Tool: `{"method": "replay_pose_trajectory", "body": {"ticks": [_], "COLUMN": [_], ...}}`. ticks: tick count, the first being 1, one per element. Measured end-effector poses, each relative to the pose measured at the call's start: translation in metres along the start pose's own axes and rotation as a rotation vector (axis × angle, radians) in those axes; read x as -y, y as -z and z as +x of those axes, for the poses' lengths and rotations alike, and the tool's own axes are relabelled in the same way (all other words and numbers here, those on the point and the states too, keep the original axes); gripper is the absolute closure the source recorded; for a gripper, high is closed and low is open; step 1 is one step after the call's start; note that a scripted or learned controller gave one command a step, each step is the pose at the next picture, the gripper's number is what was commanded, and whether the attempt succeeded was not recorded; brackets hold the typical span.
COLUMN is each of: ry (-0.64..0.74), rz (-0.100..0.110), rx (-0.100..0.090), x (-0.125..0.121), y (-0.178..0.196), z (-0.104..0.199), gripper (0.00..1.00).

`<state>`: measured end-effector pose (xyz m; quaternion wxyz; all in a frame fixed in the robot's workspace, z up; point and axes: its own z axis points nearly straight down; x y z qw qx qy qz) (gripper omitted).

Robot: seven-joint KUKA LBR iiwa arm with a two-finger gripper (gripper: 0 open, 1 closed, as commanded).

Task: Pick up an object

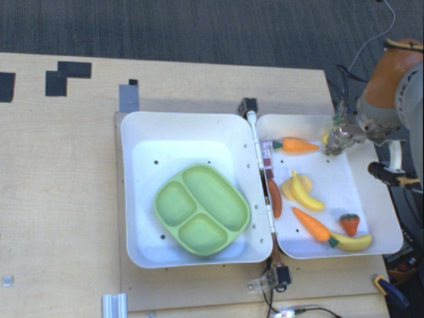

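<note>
Nothing is lifted yet: your gripper (333, 144) hangs beside the carrot (299, 146) in the right bin (381, 211); I cannot tell its opening.

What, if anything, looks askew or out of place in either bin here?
Nothing looks spilled or damaged. The green divided plate sits turned at a slant in the left bin. One sausage lies hard against the right bin's left wall, by the divider.
</note>
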<state>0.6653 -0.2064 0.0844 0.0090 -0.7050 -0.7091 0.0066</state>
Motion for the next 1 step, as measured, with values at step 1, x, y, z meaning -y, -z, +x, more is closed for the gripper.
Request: {"method": "replay_pose_trajectory", "body": {"ticks": [1], "ry": [0.000], "rz": [0.000], "rx": [0.000], "x": [0.0000], "y": [0.0000], "z": [0.0000], "gripper": [1.00]}}
